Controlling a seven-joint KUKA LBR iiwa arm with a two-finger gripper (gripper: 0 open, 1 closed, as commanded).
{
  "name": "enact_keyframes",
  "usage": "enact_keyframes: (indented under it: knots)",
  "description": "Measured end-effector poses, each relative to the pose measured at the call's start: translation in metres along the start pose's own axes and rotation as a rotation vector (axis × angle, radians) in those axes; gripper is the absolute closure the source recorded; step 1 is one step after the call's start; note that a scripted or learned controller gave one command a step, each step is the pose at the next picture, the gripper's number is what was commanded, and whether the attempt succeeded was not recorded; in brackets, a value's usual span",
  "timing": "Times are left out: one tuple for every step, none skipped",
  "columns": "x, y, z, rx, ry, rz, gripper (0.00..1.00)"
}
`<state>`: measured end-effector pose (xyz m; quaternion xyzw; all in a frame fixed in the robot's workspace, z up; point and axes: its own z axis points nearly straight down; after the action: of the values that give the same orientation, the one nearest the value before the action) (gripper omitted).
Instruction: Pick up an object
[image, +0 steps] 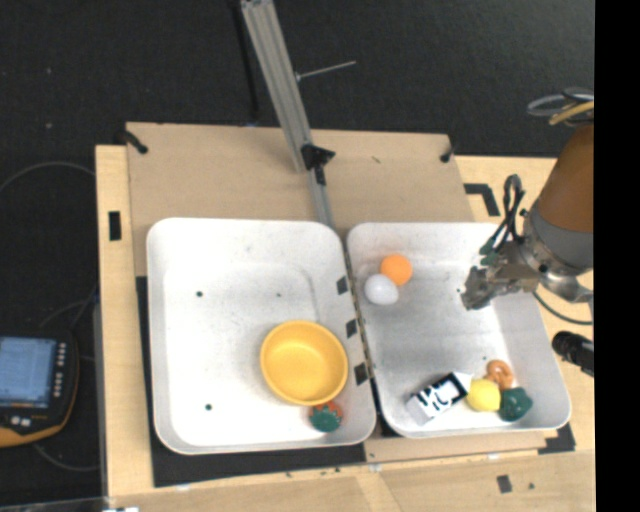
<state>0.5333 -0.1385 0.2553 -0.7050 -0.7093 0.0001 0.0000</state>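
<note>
Near cluster: yellow ball (483, 396), green toy (516, 403), black-and-white box (437, 397) touching; crowded, awkward to grip.
Far pair: white ball (380, 290), orange ball (397, 269); probably light, smooth, may roll.
Pincer (476, 294): in right bin (425, 345), holds nothing; opening unclear.

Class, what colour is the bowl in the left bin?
Yellow; the bowl shows clearly in the overhead camera view.

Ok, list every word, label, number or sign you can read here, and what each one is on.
Nothing can be read with certainty.
Black-and-white box in the right bin: white marks on its black face, too blurred to read.
Handheld pendant at the left edge: lit blue screen, its content too small to read.
Balls, bowl and the other toys: no markings visible.
</note>
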Motion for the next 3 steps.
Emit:
enact_keyframes:
  knots:
    - [0.046, 0.014, 0.001, -0.002, 0.0, 0.0, 1.0]
    - [0.088, 0.035, -0.004, -0.003, 0.001, -0.001, 1.0]
    - [0.143, 0.067, -0.001, -0.003, 0.001, -0.002, 1.0]
